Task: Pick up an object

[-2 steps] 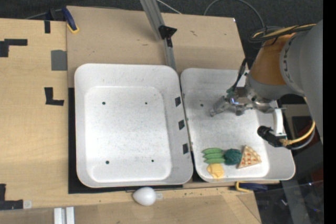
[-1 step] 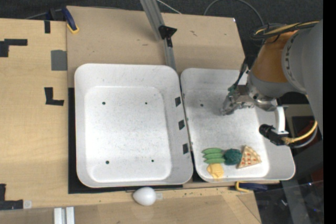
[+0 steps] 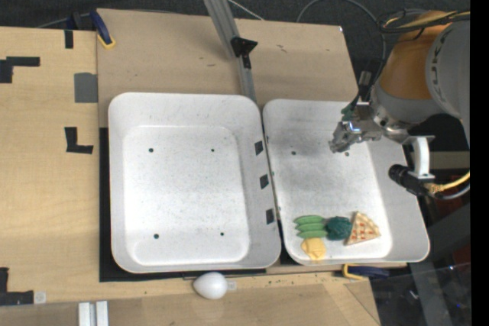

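Reaching in from the right, the grey arm with its orange band holds the small metal two-finger gripper [image 3: 345,137] above the upper part of the right-hand shallow white bin [image 3: 321,179]. We cannot tell how far its fingers are parted, and we see nothing between them.

Going left to right, we first find the left-hand shallow white bin [image 3: 183,179], speckled and bare inside. Just below its lower edge, on the wooden bench [image 3: 176,50], lies a white egg-shaped object [image 3: 210,285].

In the right bin, well apart from the gripper, a cluster sits near the lower edge: a green ridged pod-like toy [image 3: 309,224], with a yellow toy piece [image 3: 313,246] just beneath it, a dark teal round toy [image 3: 337,227] beside them, and a triangular pizza-slice toy [image 3: 362,229] touching its right side.
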`<state>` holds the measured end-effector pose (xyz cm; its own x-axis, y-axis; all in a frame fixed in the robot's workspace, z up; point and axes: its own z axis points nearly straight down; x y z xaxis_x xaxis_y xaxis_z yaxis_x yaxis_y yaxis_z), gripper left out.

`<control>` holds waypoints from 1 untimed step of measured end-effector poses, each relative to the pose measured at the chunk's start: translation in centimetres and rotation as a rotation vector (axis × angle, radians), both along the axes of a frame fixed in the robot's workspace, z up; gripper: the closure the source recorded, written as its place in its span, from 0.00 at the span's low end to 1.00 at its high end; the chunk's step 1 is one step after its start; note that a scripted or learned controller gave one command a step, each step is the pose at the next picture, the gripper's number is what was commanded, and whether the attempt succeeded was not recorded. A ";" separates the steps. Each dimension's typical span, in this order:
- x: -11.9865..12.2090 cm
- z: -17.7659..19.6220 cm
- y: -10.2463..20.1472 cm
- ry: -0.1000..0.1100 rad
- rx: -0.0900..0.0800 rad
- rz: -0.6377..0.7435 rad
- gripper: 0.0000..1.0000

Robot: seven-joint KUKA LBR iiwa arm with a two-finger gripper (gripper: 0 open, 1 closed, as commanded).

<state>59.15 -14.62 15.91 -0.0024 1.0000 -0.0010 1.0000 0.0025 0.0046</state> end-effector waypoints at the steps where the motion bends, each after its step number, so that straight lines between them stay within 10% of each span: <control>1: 0.5 5.6 -0.9 0.000 -0.001 -0.001 1.00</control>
